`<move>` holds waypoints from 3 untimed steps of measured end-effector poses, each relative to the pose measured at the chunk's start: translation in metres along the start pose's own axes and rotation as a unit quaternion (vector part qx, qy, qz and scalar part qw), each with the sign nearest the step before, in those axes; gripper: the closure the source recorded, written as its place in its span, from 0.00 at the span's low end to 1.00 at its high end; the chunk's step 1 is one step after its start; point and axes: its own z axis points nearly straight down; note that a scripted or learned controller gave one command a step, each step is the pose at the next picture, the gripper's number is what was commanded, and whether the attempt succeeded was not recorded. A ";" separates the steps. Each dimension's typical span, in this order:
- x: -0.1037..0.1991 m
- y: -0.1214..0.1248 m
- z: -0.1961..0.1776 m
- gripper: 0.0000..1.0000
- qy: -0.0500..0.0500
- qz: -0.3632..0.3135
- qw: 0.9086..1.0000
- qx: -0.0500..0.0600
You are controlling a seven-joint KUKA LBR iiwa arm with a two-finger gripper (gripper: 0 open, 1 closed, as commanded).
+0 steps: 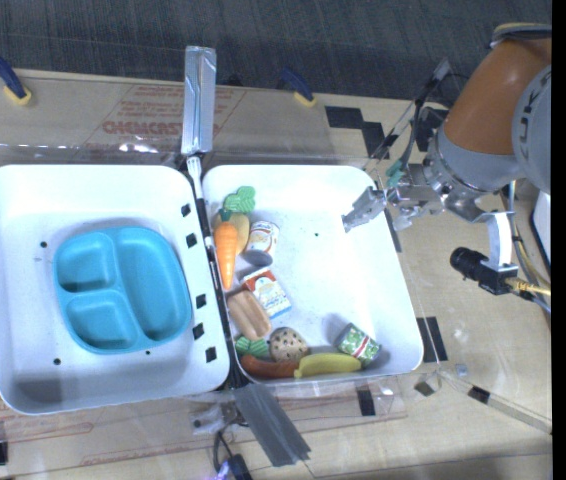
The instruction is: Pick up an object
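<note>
The right bin [363, 258] holds toy food along its left and near sides: an orange carrot [225, 251], a small can [262, 238], a red-labelled packet [269, 294], a hot dog [248, 316], a cookie [287, 344], a yellow banana [327, 365] and a green can [358, 344]. My gripper [363, 211] hangs over the bin's far right rim, apart from all of these. Nothing shows between its fingers.
The left bin [13, 268] holds a blue divided tray [121, 288]. A green leafy toy [239, 201] lies at the carrot's top. A metal bar [199, 98] stands at the back between the bins. The arm's wrist [483, 118] fills the upper right.
</note>
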 end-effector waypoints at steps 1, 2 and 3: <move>0.042 -0.039 0.141 0.00 0.001 -0.008 1.000 0.002; -0.009 -0.060 0.160 0.00 0.000 -0.031 1.000 -0.001; -0.006 -0.087 0.160 0.00 0.000 -0.182 0.983 -0.002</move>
